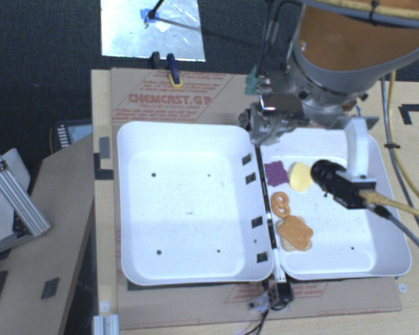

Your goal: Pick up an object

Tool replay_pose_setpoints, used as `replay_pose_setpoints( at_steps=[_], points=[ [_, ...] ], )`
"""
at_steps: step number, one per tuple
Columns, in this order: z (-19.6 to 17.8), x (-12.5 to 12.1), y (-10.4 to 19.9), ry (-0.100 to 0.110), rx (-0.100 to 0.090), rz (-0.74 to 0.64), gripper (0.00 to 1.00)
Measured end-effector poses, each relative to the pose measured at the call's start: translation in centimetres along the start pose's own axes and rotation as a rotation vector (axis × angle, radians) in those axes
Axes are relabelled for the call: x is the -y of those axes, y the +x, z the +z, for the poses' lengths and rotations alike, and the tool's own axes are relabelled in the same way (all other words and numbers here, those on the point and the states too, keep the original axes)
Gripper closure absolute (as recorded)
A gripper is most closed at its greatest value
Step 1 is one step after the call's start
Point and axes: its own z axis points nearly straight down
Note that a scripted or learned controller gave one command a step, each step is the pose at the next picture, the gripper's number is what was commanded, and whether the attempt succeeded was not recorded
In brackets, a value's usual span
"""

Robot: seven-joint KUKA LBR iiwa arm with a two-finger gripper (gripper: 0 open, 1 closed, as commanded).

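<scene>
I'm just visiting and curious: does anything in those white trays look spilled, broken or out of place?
Nothing stands out. The purple piece, yellow piece, pretzel and toast-coloured piece lie loosely together in the right bin, close to its left wall. None looks broken or spilled.

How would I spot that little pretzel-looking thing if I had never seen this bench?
Find the right-hand shallow white bin. Along its left wall lies a short row of small items; the small orange knot-shaped pretzel sits between a purple block and a tan bread-like piece. It alone has holes through it.
</scene>
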Motion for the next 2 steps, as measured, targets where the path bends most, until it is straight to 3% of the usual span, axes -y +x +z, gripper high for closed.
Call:
replay_pose_setpoints(
  at_steps=[1,2],
  points=[
    [-2.3,0.0,4.7,0.005,0.001,0.0,1.0],
    [-6.0,-2.4,4.8,0.003,0.002,0.008,1.0]
  ],
)
